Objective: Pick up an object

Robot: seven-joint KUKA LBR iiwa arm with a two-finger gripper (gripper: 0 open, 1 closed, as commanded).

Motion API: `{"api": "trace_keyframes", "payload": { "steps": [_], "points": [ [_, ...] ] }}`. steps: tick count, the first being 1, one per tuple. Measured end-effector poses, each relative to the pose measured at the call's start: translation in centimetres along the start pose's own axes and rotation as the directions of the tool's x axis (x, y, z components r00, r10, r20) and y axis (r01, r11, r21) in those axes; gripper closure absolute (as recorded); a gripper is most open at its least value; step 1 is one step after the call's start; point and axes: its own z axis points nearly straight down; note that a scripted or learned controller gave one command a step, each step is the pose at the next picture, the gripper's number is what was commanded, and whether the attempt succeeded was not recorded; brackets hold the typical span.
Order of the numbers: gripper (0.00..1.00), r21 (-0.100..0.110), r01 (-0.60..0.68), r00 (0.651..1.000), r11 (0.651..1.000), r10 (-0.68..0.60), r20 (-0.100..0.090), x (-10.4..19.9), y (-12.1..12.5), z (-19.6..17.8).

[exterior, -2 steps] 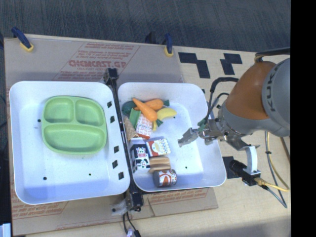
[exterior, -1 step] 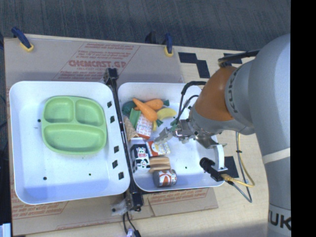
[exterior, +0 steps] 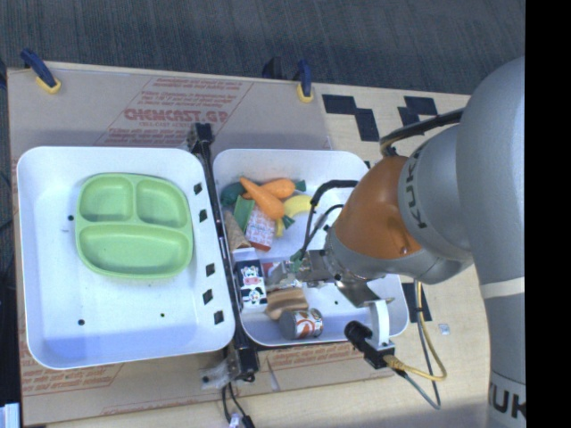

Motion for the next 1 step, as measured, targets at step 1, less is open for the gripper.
{"api": "trace_keyframes", "payload": {
  "steps": [1],
  "points": [
    [1.0, 0.0, 0.006, 1.0, 1.0, -0.006, -0.001, 0.02, 0.17, -1.08]
  ]
}}
